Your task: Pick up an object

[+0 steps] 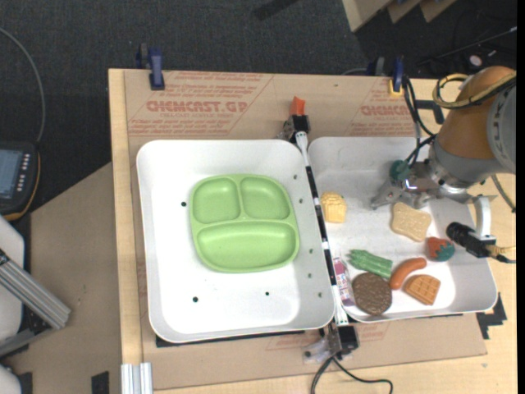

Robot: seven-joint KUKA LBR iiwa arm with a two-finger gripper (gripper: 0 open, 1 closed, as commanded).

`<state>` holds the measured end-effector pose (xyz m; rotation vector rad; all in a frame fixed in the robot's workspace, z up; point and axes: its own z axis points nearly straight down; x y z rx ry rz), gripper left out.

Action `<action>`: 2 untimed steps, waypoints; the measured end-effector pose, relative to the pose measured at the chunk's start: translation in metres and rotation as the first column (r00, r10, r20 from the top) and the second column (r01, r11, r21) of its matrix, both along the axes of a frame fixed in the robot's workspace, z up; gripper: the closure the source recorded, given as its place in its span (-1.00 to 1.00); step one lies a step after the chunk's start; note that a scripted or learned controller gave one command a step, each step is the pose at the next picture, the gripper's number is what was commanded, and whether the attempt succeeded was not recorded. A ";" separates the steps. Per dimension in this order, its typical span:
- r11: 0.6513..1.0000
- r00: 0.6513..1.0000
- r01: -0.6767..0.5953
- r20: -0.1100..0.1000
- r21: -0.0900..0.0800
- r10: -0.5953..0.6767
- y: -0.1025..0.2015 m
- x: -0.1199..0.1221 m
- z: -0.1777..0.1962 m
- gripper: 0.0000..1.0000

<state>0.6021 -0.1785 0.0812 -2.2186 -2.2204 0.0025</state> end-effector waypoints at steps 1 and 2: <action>1.000 1.000 -0.004 0.010 -0.002 0.004 0.042 0.060 0.004 -1.00; 1.000 1.000 -0.001 0.008 -0.003 0.001 0.039 0.058 0.015 1.00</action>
